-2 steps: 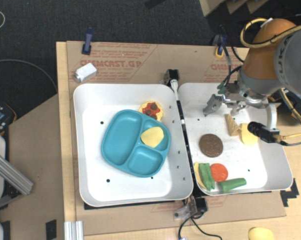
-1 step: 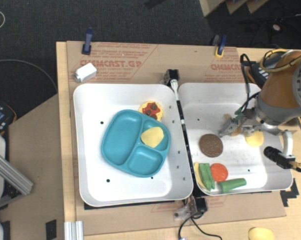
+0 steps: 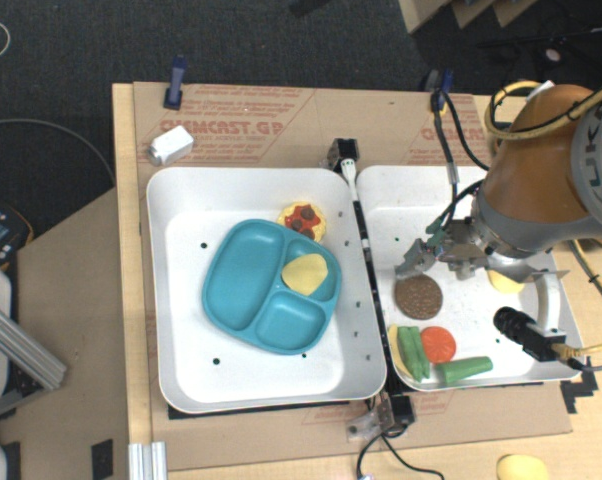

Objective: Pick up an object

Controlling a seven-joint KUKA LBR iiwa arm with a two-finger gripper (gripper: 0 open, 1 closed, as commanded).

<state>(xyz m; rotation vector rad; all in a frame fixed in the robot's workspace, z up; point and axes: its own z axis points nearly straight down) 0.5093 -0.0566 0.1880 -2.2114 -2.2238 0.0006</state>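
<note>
Below, at a slant, two shallow white bins are shown side by side on the desk (image 3: 141,268), with the arm (image 3: 546,168) entering from the right over the right bin (image 3: 401,193). The gripper (image 3: 433,253) is seen low over that bin's middle. Whether the jaws are released or clenched cannot be told, since their tips are small and dark against the wrist, and nothing is seen between them.

The nearest candidate for picking is judged to be the brown round disc (image 3: 419,296), which lies flat on the bin floor just below and slightly left of the gripper, close to it but seemingly not touched. Being round, it offers no long axis, so no particular wrist turn is called for; a short descent toward the near edge of the bin is what the move would turn on.

Further toward the near rim, a red round piece (image 3: 439,344) is shown beside two green sticks: one (image 3: 411,352) lying roughly along the bin's depth, the other (image 3: 466,370) lying nearly crosswise. A pale yellow piece (image 3: 502,280) is partly hidden under the wrist.

The left bin (image 3: 181,358) holds a blue divided plate (image 3: 256,293), in whose compartment a yellow slice (image 3: 306,274) rests, and a small tart-like toy (image 3: 303,218) just beyond the plate. These lie well apart from the gripper, across the divide between the bins.
</note>
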